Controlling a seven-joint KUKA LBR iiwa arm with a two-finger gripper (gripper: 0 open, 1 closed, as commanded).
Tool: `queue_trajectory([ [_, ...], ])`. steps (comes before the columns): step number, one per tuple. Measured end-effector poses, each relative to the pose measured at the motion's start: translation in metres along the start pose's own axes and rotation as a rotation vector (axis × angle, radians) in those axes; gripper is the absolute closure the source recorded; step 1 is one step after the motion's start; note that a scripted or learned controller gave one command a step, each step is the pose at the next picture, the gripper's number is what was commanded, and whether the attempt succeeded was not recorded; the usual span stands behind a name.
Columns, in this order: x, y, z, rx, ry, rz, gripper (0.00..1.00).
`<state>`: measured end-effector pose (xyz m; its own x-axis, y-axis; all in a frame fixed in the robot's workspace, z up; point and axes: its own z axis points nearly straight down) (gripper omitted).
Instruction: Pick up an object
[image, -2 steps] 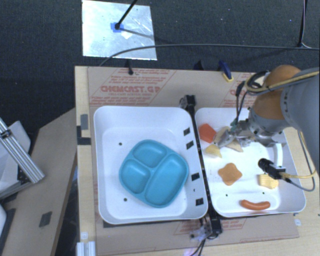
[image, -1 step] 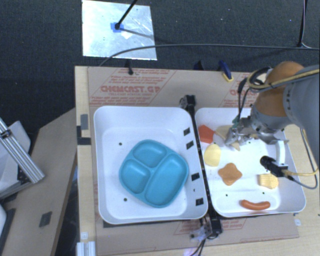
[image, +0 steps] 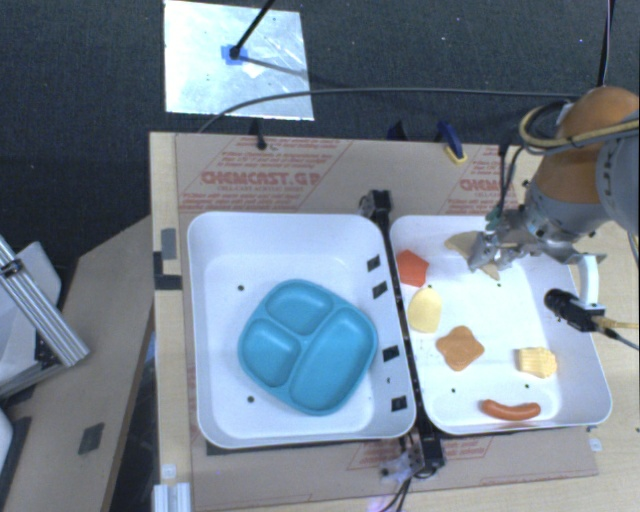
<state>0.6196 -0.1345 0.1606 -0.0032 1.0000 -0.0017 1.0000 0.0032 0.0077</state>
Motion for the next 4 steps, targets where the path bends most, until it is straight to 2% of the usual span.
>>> queue_trajectory([
  [2, -0.005, 0.0, -0.128, -0.002, -0.001, -0.002, 1.0],
  [3, 0.046, -0.004, -0.11, 0.007, 0.003, -0.006, 1.0],
  [4, 0.095, -0.001, -0.094, 0.006, 0.003, -0.007, 1.0],
])
